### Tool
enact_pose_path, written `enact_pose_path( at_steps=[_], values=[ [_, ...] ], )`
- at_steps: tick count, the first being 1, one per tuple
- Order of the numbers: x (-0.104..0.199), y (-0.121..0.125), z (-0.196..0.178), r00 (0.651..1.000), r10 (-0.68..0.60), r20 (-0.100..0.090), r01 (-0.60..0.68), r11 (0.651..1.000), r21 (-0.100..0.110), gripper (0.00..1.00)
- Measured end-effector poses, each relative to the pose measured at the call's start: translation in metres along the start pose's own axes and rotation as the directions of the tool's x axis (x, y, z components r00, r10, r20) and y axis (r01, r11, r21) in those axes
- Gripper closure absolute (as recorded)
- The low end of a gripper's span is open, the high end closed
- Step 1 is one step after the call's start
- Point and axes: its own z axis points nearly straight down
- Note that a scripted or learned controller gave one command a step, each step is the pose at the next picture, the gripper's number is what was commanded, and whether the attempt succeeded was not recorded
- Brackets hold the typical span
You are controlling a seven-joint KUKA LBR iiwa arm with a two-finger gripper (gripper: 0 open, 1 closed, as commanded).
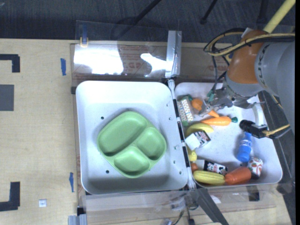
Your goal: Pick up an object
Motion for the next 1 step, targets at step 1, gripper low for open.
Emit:
enact_pose_path(
  at_steps=[1],
  values=[
    [0.0463, -0.0411, -0.0883, 0.994, 0.11, -0.002, -0.11, 0.994, -0.001, 1.0]
  ],
)
